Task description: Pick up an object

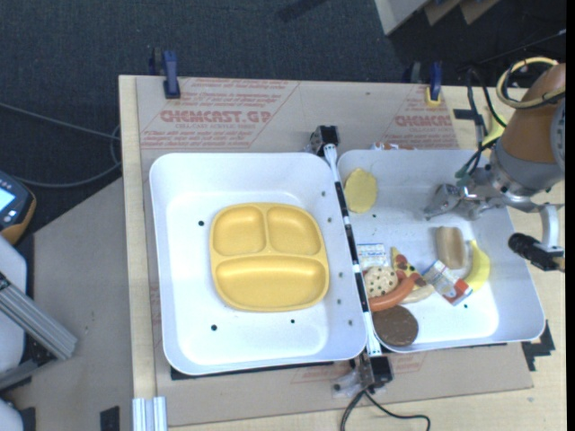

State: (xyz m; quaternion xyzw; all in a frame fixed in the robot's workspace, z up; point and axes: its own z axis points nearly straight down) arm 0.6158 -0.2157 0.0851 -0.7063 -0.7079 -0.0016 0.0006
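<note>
The gripper [446, 201] hovers at the right bin's [512, 330] upper right, its grip unreadable from here, so it should drop squarely over the bread roll [449, 245] just below before closing.

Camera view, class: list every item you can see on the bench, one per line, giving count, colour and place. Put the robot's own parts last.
Bins: two, white, side by side on the bench.
Divided tray: one, yellow, three compartments, middle of the left bin.
Round flat piece: one, pale yellow, upper left of the right bin.
Banana: one, yellow, right side of the right bin.
Bread-like roll: one, tan, just left of the banana.
Sausage: one, orange-red, lower part of the right bin.
Round cookie: one, dark brown, lower left corner of the right bin.
Clamps: two, blue, at the board's far edge.
Gripper: one, grey, above the right bin's upper area.
Arm: one, grey with orange band, reaching in from the right.
</note>
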